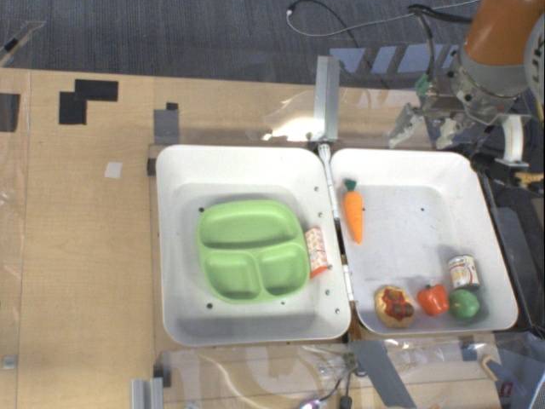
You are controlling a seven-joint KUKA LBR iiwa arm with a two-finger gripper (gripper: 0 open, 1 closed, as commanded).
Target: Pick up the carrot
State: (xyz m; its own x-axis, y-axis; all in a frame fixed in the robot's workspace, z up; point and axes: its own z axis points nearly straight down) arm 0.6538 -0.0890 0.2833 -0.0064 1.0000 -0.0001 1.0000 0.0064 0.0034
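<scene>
the carrot [354, 215] lies near the left edge of the right bin [426, 177], leafy end toward the far edge. the gripper [434, 124] hovers beyond the bin's far edge, apart from everything; how wide it stands i cannot tell. the approach step seems in hand: next, move over the carrot and descend.

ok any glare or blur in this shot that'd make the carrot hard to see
Camera view: the carrot is sharp and evenly lit against the right white bin, with only a soft shadow beside it; bright glare sits on the clear sheet behind the bins; the gripper at top right looks slightly soft.
</scene>
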